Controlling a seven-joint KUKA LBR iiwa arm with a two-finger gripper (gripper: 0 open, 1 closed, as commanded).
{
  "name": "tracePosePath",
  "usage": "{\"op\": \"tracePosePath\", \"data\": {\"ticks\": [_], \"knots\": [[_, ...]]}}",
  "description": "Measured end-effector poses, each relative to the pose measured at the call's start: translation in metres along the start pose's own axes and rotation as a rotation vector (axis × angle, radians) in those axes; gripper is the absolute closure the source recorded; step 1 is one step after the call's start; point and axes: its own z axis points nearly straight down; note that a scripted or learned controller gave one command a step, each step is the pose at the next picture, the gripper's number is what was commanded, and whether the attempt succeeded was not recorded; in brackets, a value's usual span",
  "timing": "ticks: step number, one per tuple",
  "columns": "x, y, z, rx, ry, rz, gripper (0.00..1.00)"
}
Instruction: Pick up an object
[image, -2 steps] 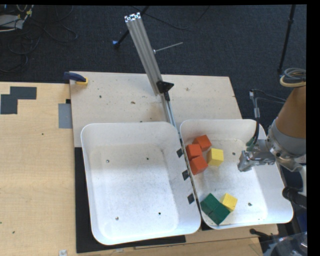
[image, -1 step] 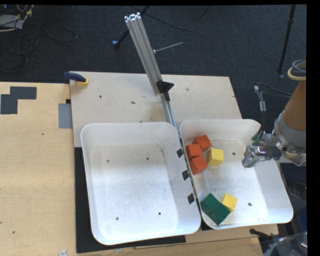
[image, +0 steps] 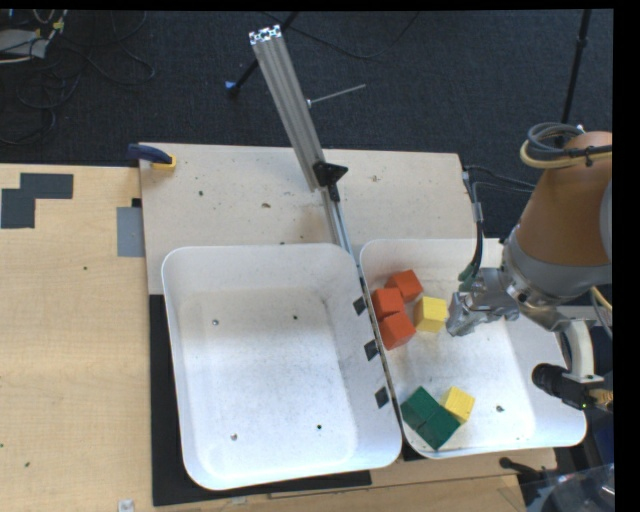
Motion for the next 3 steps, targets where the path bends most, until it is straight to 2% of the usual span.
{"op": "tracePosePath", "data": {"ticks": [2,3], "knots": [[0.097,0.026,-0.007,-0.003,-0.001,-0.002,1.0],[0.142,0.048,0.008,-0.002,-0.002,0.0,1.0]]}}
